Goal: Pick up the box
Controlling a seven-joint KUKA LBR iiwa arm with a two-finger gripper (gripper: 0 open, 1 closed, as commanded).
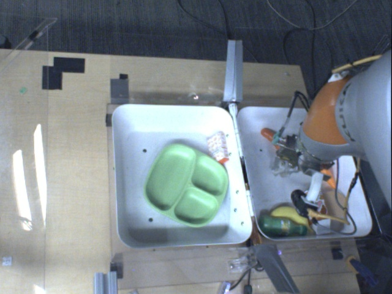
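At the left bin's upper right, a small patterned box [217, 144] lies beside the green tray [187, 184], near the wall. The gripper [288, 158] hovers over the right bin [257, 164]; its opening cannot be told. Approach from above, clear of the wall.

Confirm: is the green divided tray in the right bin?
No. The green divided tray lies in the left bin, while the gripper is over the right bin.

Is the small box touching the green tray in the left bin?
Touching. The camera view shows the small box lying against the green tray's upper right edge, with no gap between them.
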